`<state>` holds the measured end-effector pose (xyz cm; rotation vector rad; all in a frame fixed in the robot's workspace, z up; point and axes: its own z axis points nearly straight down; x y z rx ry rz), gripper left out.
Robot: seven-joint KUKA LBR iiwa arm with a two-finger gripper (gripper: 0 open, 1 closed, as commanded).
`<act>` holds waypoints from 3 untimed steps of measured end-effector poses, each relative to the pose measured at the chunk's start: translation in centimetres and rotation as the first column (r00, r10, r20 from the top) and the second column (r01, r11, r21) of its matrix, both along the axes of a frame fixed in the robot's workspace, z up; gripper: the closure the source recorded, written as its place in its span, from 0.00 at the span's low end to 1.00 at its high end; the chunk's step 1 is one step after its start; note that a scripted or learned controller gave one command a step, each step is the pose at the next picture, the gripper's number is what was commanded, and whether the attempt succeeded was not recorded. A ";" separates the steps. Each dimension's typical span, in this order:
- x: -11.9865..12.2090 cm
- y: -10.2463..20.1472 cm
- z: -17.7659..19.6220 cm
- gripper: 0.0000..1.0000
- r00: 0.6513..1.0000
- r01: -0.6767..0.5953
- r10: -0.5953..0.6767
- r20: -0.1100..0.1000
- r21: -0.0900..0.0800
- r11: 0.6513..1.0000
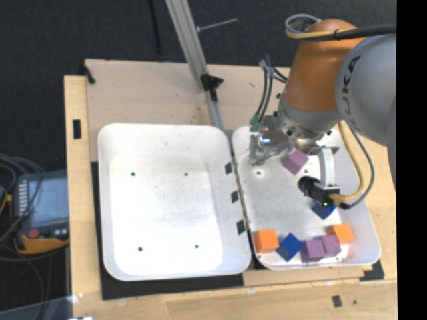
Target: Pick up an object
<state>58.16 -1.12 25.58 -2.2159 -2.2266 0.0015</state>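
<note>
My gripper (262, 151) hangs over the back left part of the right bin (371, 244), under the orange wrist band. A purple block (294, 161) lies just right of it, close under the wrist; contact between them cannot be made out. Along the bin's front edge sit an orange block (266, 240), a blue block (289, 246), two purple blocks (313, 250) side by side and another orange block (343, 233). A small blue block (324, 211) lies near the right wall, partly behind a cable.
The left bin (107, 142) stands beside the right one, with a thin divider between them. A slanted aluminium pole (190, 42) comes down to the bins' back edge. A handheld controller (41, 212) lies off the bench at the left.
</note>
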 end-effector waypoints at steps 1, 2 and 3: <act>-1.4 4.0 -1.0 1.00 1.000 0.000 0.000 0.000 0.000 1.000; -2.7 9.1 -0.2 1.00 1.000 -0.003 0.003 0.000 0.003 1.000; -2.7 8.8 -0.3 0.00 1.000 0.003 -0.003 0.000 0.002 1.000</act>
